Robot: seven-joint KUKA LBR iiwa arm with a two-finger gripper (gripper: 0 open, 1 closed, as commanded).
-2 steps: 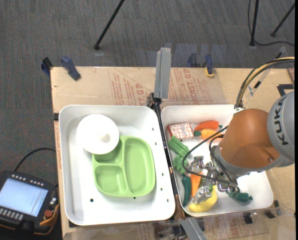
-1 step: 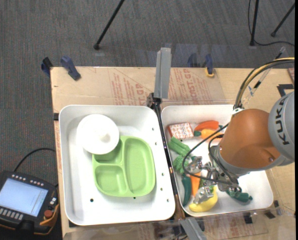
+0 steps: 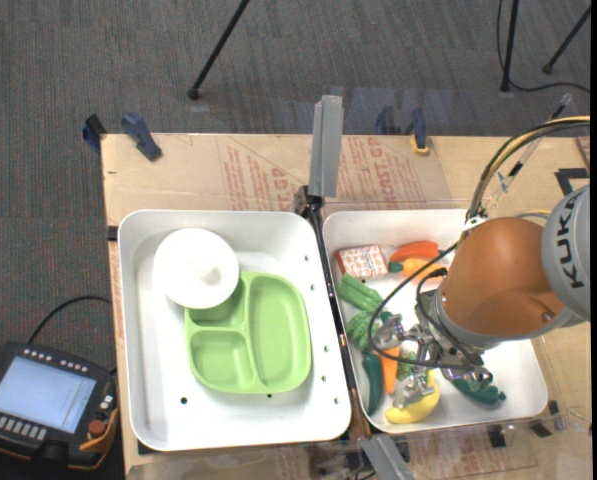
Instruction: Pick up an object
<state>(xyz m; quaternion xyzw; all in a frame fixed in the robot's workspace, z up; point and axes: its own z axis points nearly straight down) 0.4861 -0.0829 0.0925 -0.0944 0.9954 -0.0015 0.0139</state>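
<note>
My gripper (image 3: 416, 370) reaches down into the right bin (image 3: 523, 393), low in its front half. Directly below it lies a yellow banana-shaped toy (image 3: 416, 406); whether they touch is unclear. An orange carrot-like piece (image 3: 390, 372) and a dark green pod (image 3: 373, 386) lie just to its left. A green toy (image 3: 481, 391) pokes out on its right. Farther back lie green vegetable toys (image 3: 359, 295), a small red and white box (image 3: 363, 261) and an orange pepper-like toy (image 3: 416, 253). The orange wrist band (image 3: 498, 278) hides the bin's middle.
The left bin (image 3: 143, 368) holds a light green divided plate (image 3: 263, 338) with a white bowl (image 3: 196, 267) upside down on its back corner. A grey post (image 3: 326, 148) stands behind the gap between the bins. A teach pendant (image 3: 43, 398) lies at the lower left.
</note>
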